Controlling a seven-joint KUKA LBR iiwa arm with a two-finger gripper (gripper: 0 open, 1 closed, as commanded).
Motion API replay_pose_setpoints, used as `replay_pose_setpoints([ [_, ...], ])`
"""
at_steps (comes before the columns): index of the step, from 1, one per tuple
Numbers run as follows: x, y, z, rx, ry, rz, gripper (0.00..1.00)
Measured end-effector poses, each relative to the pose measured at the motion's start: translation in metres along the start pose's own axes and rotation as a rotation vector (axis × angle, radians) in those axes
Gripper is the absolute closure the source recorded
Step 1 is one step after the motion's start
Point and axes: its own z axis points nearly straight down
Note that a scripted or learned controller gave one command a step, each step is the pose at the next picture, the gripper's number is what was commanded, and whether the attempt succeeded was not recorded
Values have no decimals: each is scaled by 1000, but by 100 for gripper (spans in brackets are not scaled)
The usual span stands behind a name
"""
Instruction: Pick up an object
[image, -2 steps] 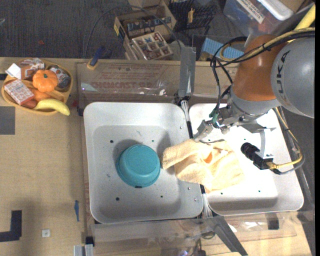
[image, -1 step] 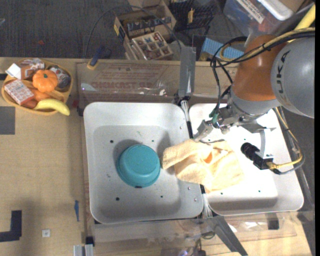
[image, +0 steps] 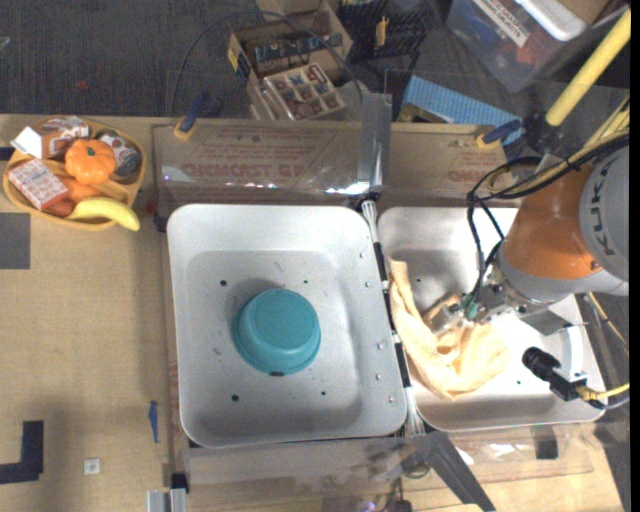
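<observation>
Cloth (image: 447, 345), one yellow piece, lies crumpled in my right bin (image: 440, 232), bunched against its left wall. One teal bowl (image: 279, 331) sits upside down in the left bin (image: 200, 240). My pincer (image: 467, 310) presses into the cloth's top; its spread I cannot tell.

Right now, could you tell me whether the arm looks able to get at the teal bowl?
Probably yes: the bowl sits upside down, alone in the left bin, nothing over it. The gripper is low over the yellow cloth in the right bin.

Bright even overhead light, glare on the white bins (image: 190, 240), soft shadows, slight overall blur
</observation>
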Motion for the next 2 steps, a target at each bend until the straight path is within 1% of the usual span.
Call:
replay_pose_setpoints([
  [1, -1, 1, -11, -6, 0, 3, 100],
  [2, -1, 1, -11, -6, 0, 3, 0],
])
